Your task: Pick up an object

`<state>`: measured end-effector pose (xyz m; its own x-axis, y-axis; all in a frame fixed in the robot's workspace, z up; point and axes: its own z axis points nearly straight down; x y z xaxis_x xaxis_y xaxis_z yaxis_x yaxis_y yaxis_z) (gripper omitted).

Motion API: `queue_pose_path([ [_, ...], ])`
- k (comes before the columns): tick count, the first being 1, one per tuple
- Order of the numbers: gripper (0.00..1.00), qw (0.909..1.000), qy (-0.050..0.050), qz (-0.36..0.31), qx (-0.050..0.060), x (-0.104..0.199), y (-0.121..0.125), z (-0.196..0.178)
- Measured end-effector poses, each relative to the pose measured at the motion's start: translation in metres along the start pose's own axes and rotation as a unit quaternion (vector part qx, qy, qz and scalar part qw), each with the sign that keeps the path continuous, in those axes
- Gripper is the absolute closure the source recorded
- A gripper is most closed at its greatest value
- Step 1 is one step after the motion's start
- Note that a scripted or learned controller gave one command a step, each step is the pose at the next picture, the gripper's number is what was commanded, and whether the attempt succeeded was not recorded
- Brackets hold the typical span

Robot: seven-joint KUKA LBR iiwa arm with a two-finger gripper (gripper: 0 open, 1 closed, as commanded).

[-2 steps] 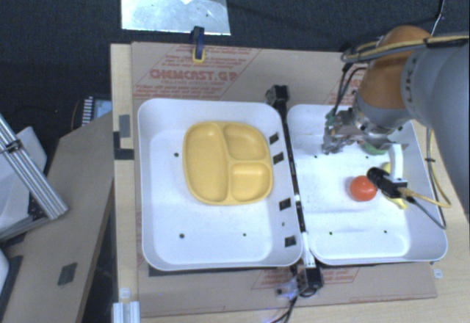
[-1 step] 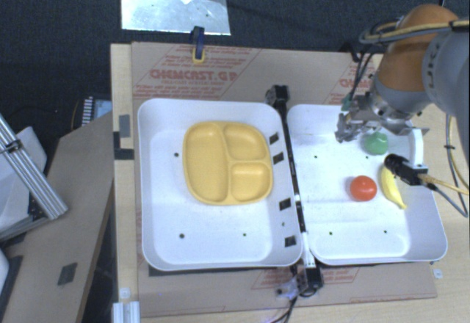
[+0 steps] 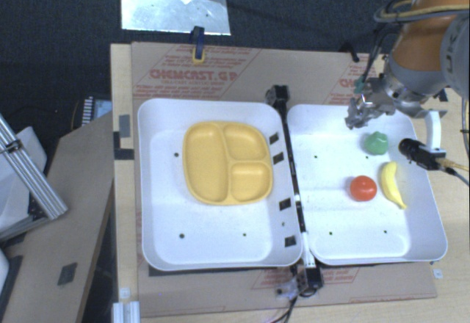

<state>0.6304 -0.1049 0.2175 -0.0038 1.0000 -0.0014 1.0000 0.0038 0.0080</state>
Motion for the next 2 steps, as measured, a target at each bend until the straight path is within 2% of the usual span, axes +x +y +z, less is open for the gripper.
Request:
queue_pose_path([
  [2, 1.0, 1.0, 0.002, -0.003, 0.004, 0.101, -0.032, 0.016],
])
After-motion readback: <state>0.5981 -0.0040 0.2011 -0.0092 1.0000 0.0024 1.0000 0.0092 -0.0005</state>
